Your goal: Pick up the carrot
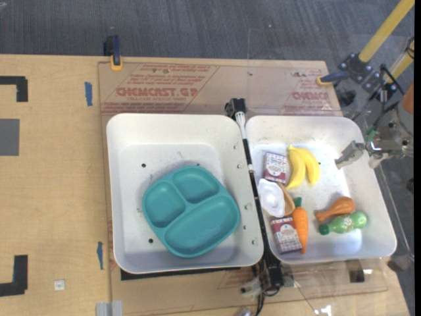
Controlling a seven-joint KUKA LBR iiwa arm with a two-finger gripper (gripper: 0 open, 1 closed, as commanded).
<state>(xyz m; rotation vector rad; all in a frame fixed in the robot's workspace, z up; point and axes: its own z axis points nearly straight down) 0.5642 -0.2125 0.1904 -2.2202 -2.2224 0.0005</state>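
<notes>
While the carrot [300,222] lies in the right bin [388,232], at about seven o'clock from that bin's centre, we see the gripper [350,153] up at the bin's two o'clock rim, well apart from it. We cannot tell how the gripper is set. The carrot points its green top toward twelve o'clock, touching a white cup [274,198] at its ten o'clock and lying just beside a small red carton [285,235] at its seven o'clock. A second red carton [276,166] stands at twelve o'clock from the cup, with a banana [303,166] just beside it at three o'clock. At three o'clock from the carrot we find a chicken drumstick [337,208] and, below it, a green bottle [343,224]. A teal divided plate [191,210] rests in the left bin [128,150].
</notes>
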